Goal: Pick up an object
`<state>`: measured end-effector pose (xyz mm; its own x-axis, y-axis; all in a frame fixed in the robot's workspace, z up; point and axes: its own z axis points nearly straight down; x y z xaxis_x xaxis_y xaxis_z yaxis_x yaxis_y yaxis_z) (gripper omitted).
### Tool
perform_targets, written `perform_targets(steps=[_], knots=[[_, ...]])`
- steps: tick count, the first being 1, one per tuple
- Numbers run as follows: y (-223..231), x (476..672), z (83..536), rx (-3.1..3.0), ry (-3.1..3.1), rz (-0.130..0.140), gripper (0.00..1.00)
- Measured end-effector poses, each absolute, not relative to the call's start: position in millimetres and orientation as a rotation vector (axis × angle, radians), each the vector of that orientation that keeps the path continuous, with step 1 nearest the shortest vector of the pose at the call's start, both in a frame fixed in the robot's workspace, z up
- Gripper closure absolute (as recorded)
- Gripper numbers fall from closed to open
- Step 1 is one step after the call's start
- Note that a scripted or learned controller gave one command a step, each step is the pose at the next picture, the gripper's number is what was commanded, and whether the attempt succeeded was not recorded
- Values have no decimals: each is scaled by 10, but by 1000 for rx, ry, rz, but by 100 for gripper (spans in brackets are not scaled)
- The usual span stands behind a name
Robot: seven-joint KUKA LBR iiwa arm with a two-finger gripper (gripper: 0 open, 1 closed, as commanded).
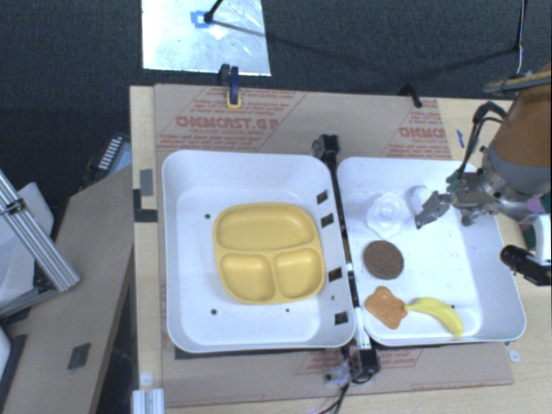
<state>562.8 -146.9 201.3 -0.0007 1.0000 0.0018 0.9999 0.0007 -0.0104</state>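
Observation:
In the right bin (492, 317) lie a round brown cookie (383, 259), an orange piece (385, 307) and a yellow banana (437, 314) near the front. A clear, pale cup-like thing (385, 211) rests toward the back left of that bin. My gripper (449, 213) hovers over the bin's back middle, just right of the clear thing and apart from it. Its fingers (429, 208) are spread, and it is open with nothing between them.
The left bin (185, 231) holds a yellow three-compartment tray (263, 251). A black divider with clips (338, 231) runs between the bins. Cardboard (285, 119) lies under both bins, with a yellow clamp (233, 89) at its back edge.

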Motion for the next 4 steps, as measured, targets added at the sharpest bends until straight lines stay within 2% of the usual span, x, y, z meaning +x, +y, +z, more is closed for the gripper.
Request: perform_targets(steps=[1, 2, 3, 4], knots=[[-1467, 5657, 2074, -2218, -2226, -1, 0], [-1462, 5592, 1464, -2217, -2221, 3, 0], [-1410, 5638, 879, -2223, -2224, -3, 0], [-1422, 5669, 891, -2225, -2227, -7, 0]])
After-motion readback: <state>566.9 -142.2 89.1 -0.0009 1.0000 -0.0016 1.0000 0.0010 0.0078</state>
